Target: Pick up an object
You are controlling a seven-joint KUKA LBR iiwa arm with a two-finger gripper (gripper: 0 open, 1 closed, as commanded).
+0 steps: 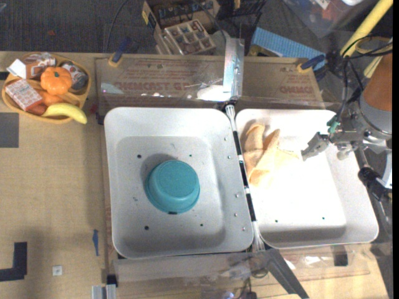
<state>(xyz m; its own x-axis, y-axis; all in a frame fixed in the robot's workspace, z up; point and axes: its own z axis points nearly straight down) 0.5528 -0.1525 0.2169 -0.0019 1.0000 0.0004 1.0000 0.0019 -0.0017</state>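
A tan and orange soft object (262, 153) lies against the left wall of the right bin (312, 223). A teal bowl (173, 186) rests upside down in the middle of the left bin (124, 136). My gripper (327, 149) hangs over the upper right part of the right bin, a little to the right of the soft object and apart from it. Its fingers (312, 147) stand open with nothing between them.
A yellow dish (19, 101) with a small pumpkin, a banana and packets sits at the bench's far left. Cardboard and a clear plastic sheet (206, 83) stand behind the bins. Cables and crates lie beyond the bench.
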